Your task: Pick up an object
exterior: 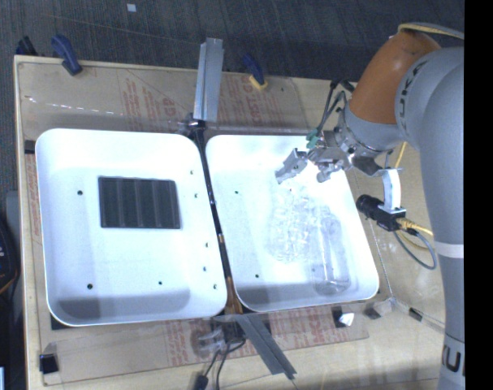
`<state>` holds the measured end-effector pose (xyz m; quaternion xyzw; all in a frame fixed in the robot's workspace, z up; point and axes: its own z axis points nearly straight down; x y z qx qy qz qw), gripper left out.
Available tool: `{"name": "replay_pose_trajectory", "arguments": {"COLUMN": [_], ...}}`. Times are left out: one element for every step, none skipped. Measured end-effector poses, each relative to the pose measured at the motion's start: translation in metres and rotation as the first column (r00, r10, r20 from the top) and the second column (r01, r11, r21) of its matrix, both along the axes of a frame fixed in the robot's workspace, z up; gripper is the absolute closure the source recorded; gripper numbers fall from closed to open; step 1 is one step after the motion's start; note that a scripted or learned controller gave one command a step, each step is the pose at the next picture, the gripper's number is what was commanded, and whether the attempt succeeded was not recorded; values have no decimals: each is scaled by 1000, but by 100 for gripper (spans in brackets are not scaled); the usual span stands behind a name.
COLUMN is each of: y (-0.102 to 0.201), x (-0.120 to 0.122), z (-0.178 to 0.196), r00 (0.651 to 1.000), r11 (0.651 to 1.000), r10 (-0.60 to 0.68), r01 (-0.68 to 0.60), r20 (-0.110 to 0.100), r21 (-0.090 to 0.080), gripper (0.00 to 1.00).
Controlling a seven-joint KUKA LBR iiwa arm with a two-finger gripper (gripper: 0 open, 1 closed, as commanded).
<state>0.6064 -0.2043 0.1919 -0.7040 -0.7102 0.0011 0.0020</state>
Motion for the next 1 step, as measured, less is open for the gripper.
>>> {"name": "replay_pose_trajectory", "arguments": {"y": [-6], "x": [-13], "z": [105], "r00": [943], "r11": [943], "r10": [-332], "r01": [332], "r20": [3], "r21": [-2], "gripper": [0]}}
